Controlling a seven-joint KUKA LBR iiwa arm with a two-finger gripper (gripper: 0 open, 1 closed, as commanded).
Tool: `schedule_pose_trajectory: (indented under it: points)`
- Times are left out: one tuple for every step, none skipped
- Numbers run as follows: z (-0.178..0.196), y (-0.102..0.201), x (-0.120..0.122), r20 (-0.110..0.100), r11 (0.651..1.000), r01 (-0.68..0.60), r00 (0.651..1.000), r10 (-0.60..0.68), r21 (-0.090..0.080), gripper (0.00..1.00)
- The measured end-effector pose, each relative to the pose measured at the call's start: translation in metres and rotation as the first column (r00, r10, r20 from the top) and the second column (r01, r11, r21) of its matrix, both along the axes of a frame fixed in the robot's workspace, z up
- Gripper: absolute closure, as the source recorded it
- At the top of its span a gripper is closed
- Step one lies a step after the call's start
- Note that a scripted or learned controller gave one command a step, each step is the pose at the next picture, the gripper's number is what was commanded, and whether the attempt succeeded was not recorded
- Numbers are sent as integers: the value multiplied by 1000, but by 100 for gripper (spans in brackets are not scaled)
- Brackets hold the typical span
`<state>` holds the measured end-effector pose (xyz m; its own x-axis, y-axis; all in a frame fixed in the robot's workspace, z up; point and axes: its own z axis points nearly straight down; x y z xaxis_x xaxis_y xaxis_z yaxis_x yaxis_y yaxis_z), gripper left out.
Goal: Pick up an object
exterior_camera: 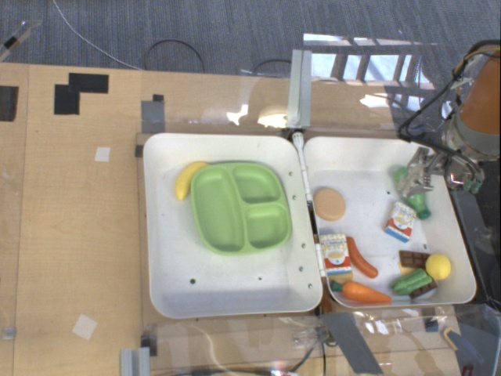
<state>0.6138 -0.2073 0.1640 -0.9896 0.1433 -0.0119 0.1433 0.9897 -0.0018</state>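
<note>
Hand hovers by a small green object.

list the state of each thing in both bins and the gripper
green divided plate: upright, flat in left bin
banana: flat, tucked against the plate's rim
round cookie: flat in right bin
small carton: lying tilted
second carton: lying by the divider
carrot: on its side
lemon: resting at the bin's right edge
gripper: low over the right bin

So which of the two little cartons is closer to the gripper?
The blue-and-white carton, just below the gripper. The other carton, with yellow on it, sits by the bin divider.
</note>
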Motion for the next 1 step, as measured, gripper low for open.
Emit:
schedule_pose_trajectory:
  points:
    - [-68,17,-83,-9,992,-129,992,129,4,100]
